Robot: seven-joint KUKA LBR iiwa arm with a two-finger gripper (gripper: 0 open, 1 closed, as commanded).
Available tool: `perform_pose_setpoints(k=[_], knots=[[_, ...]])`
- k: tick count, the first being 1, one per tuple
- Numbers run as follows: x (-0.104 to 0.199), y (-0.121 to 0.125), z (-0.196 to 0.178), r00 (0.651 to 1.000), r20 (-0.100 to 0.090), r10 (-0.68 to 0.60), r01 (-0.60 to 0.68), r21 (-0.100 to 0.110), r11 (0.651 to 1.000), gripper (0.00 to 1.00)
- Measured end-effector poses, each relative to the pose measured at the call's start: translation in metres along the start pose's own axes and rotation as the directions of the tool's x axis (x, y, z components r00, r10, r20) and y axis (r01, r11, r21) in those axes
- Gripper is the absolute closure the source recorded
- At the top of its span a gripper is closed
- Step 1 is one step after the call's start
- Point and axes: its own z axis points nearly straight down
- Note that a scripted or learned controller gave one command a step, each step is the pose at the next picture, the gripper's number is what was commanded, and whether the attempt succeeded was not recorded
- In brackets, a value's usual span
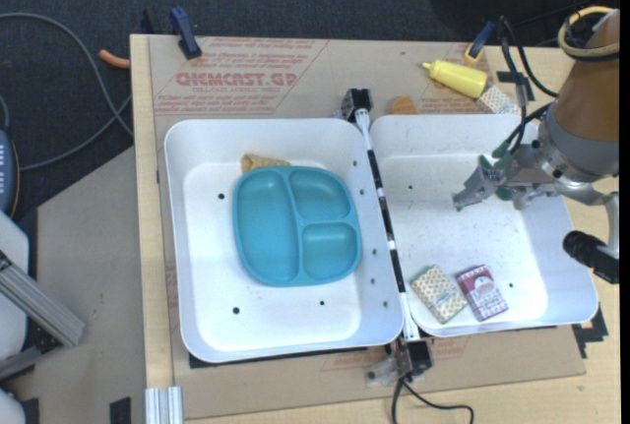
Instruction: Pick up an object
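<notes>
Bench (246, 78): two bins, one plate (295, 223), two packets (perhaps cards).

Arm (591, 107): grey body w/ wide orange band above wrist, yellow ring at top. Black cables run along its left side. Gripper (471, 196): grey metal fingers, small teal part nr its base.

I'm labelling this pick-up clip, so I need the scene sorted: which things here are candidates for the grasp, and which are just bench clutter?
Belongs to the job:
- gripper, over the right bin
- patterned packet
- red packet
- blue divided tray in the left bin
- tan piece behind the tray

Lying about:
- yellow bottle on the bench
- blue clamps
</notes>
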Motion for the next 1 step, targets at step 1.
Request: perform_pose_setpoints(k=[1], knots=[[-0.0288, -0.0385, 0.1264, 1.000, 0.000, 0.001, -0.001, 0.001, 1.000, 0.00]])
